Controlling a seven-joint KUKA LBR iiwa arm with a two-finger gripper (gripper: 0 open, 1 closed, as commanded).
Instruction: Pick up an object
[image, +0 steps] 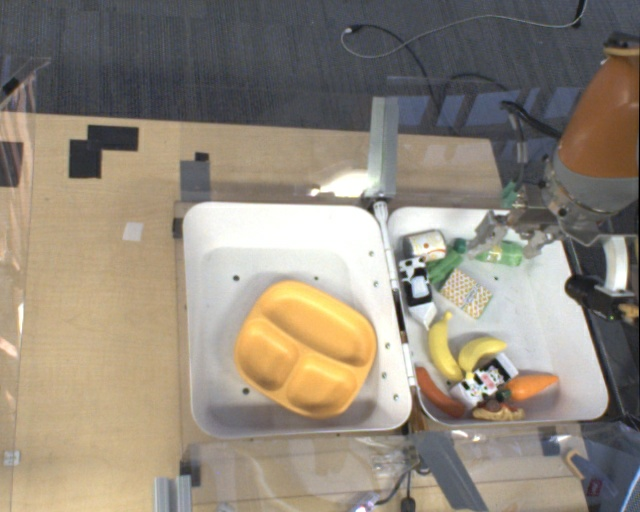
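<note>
Gripper hangs over the far part of the right bin, above a green object; how far it is open cannot be told. Bananas and a carrot lie at the near side: probably light, stiff and smooth, best grasped across the middle. Left bin holds a yellow tray.
</note>
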